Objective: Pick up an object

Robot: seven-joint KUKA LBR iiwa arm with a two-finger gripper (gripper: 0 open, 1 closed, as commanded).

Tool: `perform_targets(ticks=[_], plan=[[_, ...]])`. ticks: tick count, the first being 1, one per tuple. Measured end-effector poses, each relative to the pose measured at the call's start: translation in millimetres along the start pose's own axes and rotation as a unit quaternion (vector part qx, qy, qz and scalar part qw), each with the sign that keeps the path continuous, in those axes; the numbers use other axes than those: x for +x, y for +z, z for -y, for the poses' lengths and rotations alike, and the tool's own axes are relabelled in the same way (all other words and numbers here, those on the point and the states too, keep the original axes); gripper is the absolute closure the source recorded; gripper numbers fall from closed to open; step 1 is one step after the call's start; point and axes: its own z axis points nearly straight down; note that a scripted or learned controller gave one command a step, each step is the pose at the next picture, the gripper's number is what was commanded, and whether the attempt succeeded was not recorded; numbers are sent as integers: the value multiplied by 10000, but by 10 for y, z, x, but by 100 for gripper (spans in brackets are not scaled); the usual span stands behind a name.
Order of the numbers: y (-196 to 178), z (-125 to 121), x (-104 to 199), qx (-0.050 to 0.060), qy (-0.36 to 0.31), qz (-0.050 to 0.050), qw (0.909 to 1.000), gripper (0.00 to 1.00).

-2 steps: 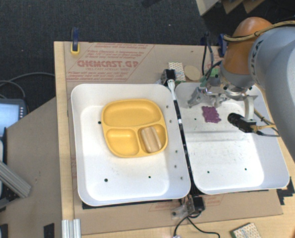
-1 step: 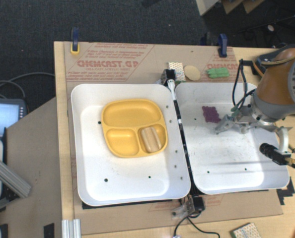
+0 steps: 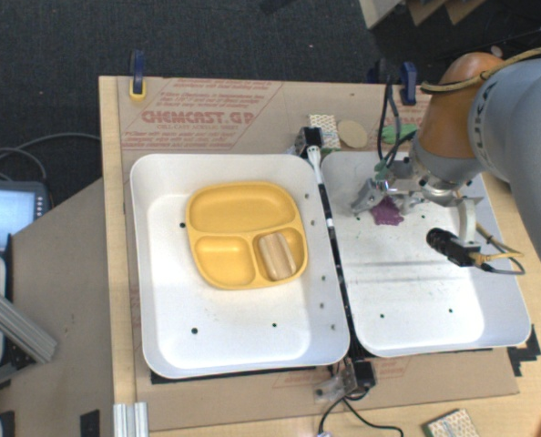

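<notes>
- Grey two-finger gripper [image 3: 386, 197] hangs low over the right shallow white bin [image 3: 434, 326], far-left area; whether it is apart or together cannot be told.
- Small purple object [image 3: 388, 214] lies in that bin, at the gripper's tip.

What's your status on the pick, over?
Gripper at far end of right bin. Purple object directly beside it, grasp unconfirmed. Yellow plate apart, in left bin.
</notes>
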Motion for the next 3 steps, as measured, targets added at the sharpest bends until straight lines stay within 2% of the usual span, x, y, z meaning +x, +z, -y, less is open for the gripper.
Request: perform_targets(ticks=[1,2,3], plan=[[-4,-330,-764,-7,43,20,10000,0],[-18,245,-98,33,27,-10,10000,0],[3,604,99,59,35,-16,10000,0]])
